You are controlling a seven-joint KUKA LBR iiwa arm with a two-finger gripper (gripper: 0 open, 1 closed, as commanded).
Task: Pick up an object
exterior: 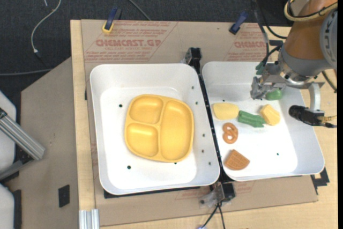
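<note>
Pretzel [230,133], toy foods in right bin [300,163].

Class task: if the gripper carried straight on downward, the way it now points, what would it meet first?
Most likely the small green object lying right beside the gripper in the right bin. If the fingers pass beside it, they meet the bin's white floor. Depth is unclear from this single slanted view.

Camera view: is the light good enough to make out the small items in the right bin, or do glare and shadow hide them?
Camera view: lighting is even and soft, and the right bin shows no harsh glare; the pretzel, the green piece and the yellow plate read sharply; the gripper casts only faint shadow, though a green item beside it is partly hidden.
</note>
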